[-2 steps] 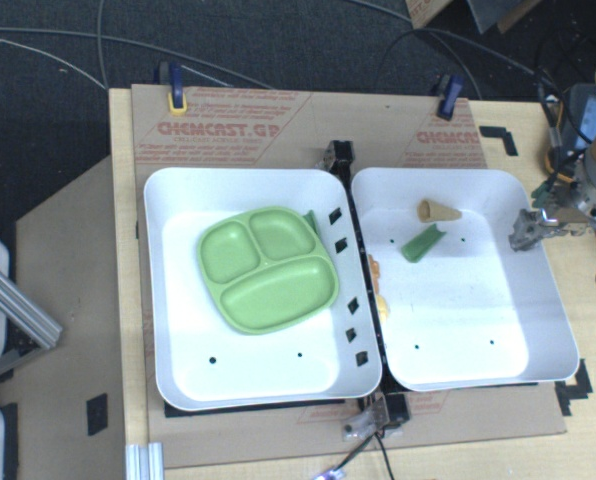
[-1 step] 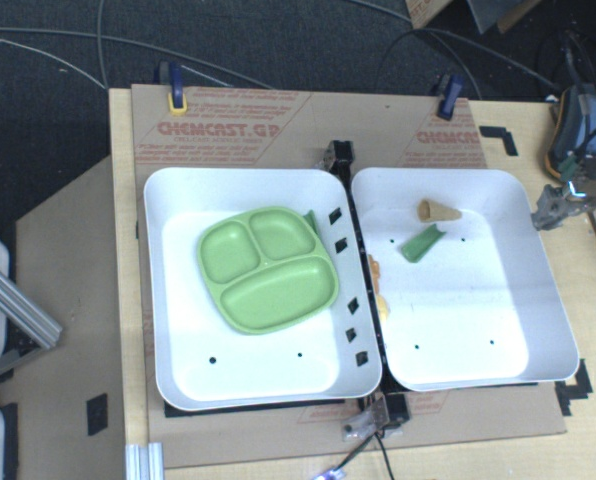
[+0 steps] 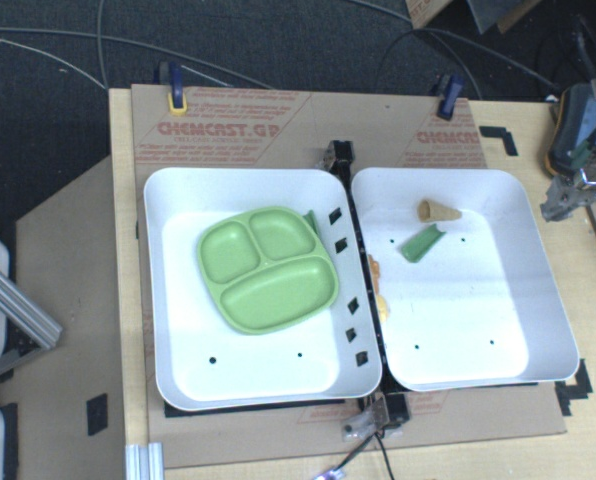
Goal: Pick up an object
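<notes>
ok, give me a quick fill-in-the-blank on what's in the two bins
1. The green divided plate lies in the ____ bin.
2. That plate has ____ compartments.
3. The small green piece lies in the ____ bin.
4. The tan cone sits just ____ the green piece in the picture.

Missing words: left; three; right; above

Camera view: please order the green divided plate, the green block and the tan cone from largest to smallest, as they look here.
1. green divided plate, clearly the largest, in the left bin
2. green block, in the right bin
3. tan cone, slightly smaller than the block; they look close in size
</notes>
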Action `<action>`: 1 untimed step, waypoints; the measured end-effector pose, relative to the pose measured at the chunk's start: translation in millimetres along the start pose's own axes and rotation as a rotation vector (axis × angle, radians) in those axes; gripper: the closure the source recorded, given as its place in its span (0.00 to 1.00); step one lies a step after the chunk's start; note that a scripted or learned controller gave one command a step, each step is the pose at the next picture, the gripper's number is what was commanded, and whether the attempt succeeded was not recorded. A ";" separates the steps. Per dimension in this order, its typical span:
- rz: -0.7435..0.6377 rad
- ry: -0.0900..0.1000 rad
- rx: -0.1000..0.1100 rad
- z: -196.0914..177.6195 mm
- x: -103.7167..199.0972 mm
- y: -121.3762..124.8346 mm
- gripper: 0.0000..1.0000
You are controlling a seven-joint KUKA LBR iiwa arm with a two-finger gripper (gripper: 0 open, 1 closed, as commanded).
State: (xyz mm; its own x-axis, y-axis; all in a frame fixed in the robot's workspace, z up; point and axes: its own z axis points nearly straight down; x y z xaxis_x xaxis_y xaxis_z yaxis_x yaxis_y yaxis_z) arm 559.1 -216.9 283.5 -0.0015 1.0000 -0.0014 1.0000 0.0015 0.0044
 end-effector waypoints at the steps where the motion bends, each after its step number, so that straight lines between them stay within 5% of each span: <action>1: -0.005 0.004 0.005 -2.6 55.4 -2.4 1.00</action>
State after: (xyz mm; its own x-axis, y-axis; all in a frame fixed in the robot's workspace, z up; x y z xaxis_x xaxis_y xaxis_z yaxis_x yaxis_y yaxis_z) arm 556.6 -161.5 286.0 -0.0063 1.0000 0.0029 1.0000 0.0063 -0.0008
